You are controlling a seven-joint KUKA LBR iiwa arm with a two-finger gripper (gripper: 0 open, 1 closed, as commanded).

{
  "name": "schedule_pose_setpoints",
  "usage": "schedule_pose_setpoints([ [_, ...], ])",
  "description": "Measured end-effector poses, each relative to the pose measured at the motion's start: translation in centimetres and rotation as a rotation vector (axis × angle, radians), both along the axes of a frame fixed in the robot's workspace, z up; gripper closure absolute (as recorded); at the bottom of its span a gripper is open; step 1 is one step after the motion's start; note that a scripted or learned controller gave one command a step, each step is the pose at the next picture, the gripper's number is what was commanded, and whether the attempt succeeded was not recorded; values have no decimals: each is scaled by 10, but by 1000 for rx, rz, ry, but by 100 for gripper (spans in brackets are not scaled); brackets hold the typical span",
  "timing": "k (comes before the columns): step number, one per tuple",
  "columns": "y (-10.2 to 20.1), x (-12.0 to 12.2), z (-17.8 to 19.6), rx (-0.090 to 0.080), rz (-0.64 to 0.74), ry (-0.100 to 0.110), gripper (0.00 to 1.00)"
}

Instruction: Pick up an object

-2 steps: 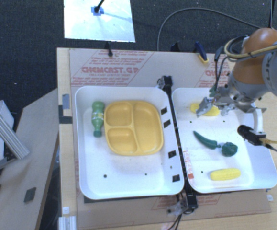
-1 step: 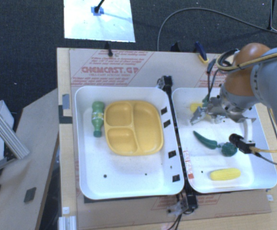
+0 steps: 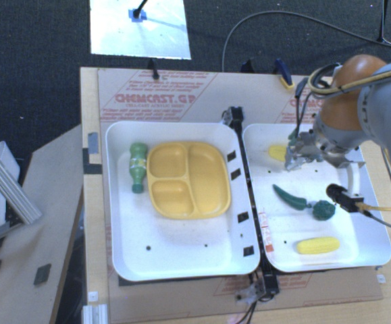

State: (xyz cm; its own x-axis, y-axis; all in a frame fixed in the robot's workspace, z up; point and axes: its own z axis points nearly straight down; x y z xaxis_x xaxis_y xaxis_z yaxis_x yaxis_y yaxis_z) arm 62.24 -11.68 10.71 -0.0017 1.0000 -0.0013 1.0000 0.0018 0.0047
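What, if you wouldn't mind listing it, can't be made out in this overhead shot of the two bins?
- Tool, camera view: small and dark against the wrist, so its state is unclear.
- Yellow object in the right bin: partly covered by the tool; its shape and any contact are unclear.
- Arm: cut off by the right edge.
- Green bottle in the left bin: label too small to read.

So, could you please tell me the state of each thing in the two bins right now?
Bottle: lying flat in left bin, beside tray.
Tray: right side up in left bin, nothing in it.
Green toy: lying flat, right bin.
Corn: lying flat, right bin, near front.
Yellow piece: right bin, beside pincer.
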Motion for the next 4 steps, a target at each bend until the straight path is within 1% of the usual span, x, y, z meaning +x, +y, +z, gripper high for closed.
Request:
schedule_pose_setpoints([
  [1, -2, -9, 54, 0, -2, -1, 100],
  [2, -7, -3, 101, 0, 2, -2, 100],
  [3, -17, -2, 160, -1, 1, -4, 100],
  [4, 26, -8, 150, 2, 6, 4, 100],
])
